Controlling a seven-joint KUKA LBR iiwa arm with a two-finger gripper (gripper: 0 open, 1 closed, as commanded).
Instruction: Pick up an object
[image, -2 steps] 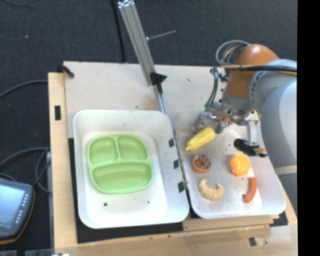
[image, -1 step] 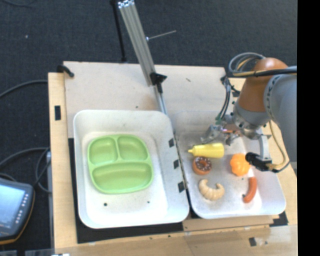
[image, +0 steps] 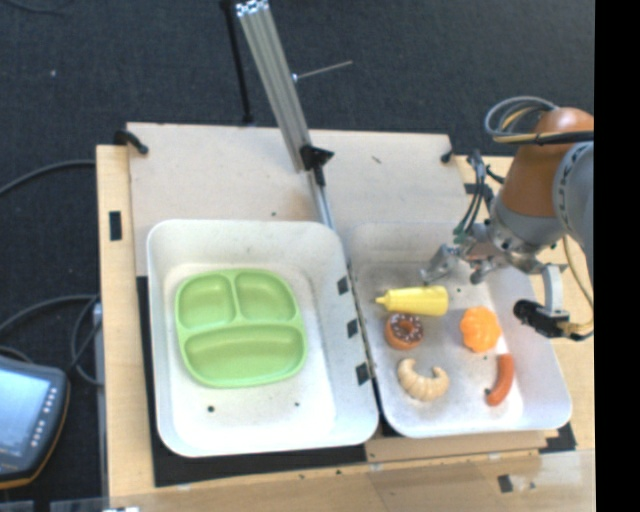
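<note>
Tan croissant (image: 424, 380) (curved), sprinkled donut (image: 404, 329)

The arm (image: 545, 185) is a thick rounded tube, grey along its 3 o'clock side, with a broad orange band (image: 535, 175) wrapping it above the wrist. Pale grey cables (image: 515, 112) loop in an arc at its 12 o'clock end, and thin dark wires (image: 478, 195) run down its 9 o'clock side. Below the band sits the gripper (image: 462, 262), a cluster of silvery metal parts. A black fitting (image: 540, 318) hangs at 5 o'clock, beside a white bracket (image: 553, 290).
</note>
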